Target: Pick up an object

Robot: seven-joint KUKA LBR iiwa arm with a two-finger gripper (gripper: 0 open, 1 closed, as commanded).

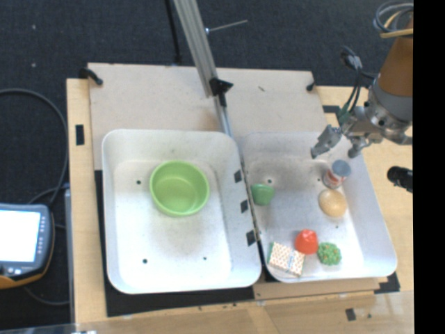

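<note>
Claw [341, 143] open above small jar [336, 173], label unreadable.

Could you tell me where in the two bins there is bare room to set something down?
The left bin has bare floor all around the green bowl, widest along its near edge. In the right bin, the middle patch between the small green cup and the yellow ball is free. Its near end is crowded: patterned box, red toy, green ball.
</note>
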